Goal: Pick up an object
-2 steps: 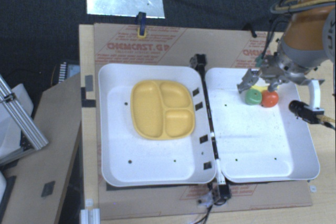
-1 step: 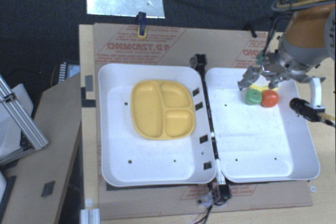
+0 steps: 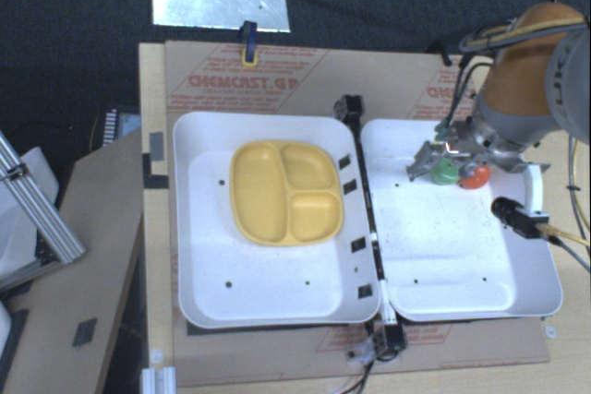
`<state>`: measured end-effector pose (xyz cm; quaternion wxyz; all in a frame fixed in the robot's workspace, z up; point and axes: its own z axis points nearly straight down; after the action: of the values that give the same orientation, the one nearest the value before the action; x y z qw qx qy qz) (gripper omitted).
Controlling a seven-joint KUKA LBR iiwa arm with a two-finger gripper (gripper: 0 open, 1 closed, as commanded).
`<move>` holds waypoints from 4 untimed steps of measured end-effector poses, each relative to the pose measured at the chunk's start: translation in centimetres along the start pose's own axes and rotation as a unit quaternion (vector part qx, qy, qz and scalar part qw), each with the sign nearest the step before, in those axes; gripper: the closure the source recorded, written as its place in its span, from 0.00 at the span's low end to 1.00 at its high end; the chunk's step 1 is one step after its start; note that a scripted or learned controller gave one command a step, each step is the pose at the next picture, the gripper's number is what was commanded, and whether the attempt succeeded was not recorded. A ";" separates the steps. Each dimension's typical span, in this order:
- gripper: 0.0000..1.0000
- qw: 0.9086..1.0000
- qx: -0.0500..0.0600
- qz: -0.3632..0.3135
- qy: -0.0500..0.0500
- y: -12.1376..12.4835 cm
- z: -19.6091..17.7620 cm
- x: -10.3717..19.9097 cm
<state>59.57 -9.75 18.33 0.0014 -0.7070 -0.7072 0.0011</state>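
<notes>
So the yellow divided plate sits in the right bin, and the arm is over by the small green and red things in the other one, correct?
Not quite. The camera view shows the yellow divided plate in the left bin, not the right. The rest holds: the arm's gripper is over the small green thing and red thing, which lie in the other bin, the right bin.

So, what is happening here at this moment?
A robot arm reaches in from the right and its gripper is low over the far part of the right bin. A green object and a red object lie there, right beside it. Whether it holds either one cannot be told. A yellow tray with three compartments lies in the left bin, away from the arm.
</notes>
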 end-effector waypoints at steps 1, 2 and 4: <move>0.00 1.000 -0.001 0.000 0.000 -0.7 4.6 0.4; 0.00 1.000 0.000 0.000 0.000 -0.8 9.8 0.4; 1.00 1.000 -0.005 0.000 -0.001 0.0 3.8 -0.2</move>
<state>59.58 -10.00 14.52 -0.0025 -0.7073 -0.7069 -0.0017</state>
